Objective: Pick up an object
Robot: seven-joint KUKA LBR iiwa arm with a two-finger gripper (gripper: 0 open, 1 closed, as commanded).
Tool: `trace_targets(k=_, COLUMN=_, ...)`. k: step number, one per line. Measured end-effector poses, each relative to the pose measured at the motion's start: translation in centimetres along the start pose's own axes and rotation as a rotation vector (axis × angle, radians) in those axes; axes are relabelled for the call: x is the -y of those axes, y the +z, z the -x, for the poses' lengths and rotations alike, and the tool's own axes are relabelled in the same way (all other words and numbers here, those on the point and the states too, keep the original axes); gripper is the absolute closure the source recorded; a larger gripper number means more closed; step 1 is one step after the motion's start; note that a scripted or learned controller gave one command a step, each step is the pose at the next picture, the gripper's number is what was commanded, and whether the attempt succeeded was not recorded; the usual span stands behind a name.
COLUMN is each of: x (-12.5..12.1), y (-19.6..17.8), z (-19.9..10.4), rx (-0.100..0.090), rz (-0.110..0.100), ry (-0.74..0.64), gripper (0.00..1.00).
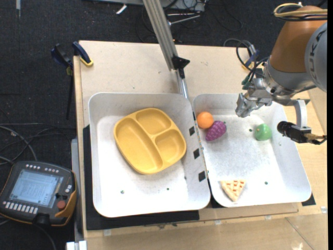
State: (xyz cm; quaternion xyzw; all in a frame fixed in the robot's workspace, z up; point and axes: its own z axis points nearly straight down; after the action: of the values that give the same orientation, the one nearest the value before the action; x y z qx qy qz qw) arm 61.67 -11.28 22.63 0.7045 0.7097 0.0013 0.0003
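In the right bin (281,184) lie an orange ball (205,120), a purple bunch of grapes (216,130), a green round fruit (263,132) and a waffle-patterned wedge (233,189) near the front. My gripper (245,108) hangs over the bin's back part, up and left of the green fruit and right of the orange ball. Nothing shows between its tips.
The left bin (104,191) holds a yellow divided plate (150,139). A slanted metal pole (161,27) runs down to the gap between the bins. A black cylinder (294,132) sticks out by the right bin's rim. A teach pendant (36,191) lies at the lower left.
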Motion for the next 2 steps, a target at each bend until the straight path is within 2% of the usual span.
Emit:
trace_targets(k=1, x=0.1, y=-1.1, z=-5.5, rx=-0.001, rz=-0.001, ry=-0.002, gripper=1.0)
trace_targets(k=2, x=-1.4, y=-1.0, z=-10.6, rx=0.0, rz=0.0, ry=-0.001, gripper=1.0)
